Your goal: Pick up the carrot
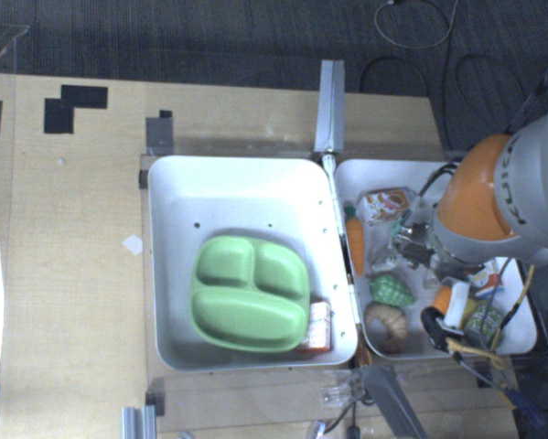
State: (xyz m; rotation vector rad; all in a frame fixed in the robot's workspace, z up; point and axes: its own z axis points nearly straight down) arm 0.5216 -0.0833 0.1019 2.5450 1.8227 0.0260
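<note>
Approach is the step I judge to be in hand: the claw (pixel 409 243) hangs low over the right-hand bin (pixel 383 165), and I see no carrot in it. The wrist and its fittings cover the tip from this camera, so I cannot tell whether it is released or clenched.

The carrot (pixel 354 245) lies just beyond the claw on the side away from the arm. It sits lengthwise against the bin wall that borders the other bin (pixel 164 245). It is near the claw but apart from it, with a crinkled clear packet (pixel 386 207) filling part of the gap and reaching up past the claw toward the far rim. Nearer the camera from the claw sit a knobbly green item (pixel 392 291) and, past that, a round brown one (pixel 386 323). Well beyond the carrot, across the wall, a green divided plate (pixel 251 291) rests in the other bin.

For the next move I would shift the claw sideways toward that wall until it is centred over the carrot's middle. It should be turned so it closes across the carrot's narrow width, and it needs to be spread wide before descending. The wall leaves little room on one side, and the packet may get caught on the other.
</note>
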